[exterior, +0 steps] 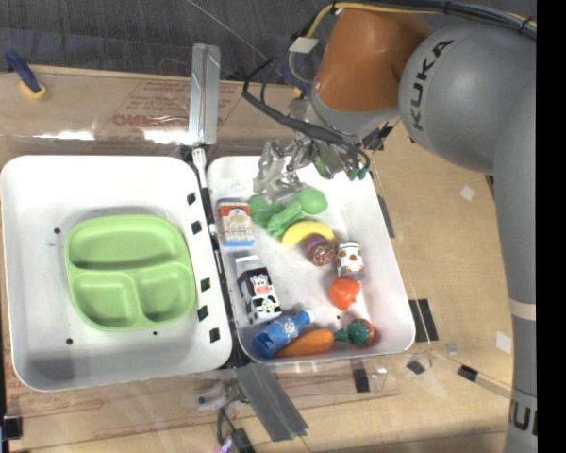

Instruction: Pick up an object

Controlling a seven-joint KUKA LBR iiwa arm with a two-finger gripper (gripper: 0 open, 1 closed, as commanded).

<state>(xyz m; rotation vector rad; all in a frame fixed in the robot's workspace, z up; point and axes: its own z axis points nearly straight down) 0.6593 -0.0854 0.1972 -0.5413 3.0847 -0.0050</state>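
Reaching down over the green toy point(288, 208) at the far end of the right bin point(396, 281), the gripper point(279, 176) hovers, grip state unclear. Next likely calls for closing and lifting clear of the banana point(305, 231).

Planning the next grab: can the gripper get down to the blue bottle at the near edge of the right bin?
Probably yes: the blue bottle lies uncovered from above, though an orange carrot touches its side.
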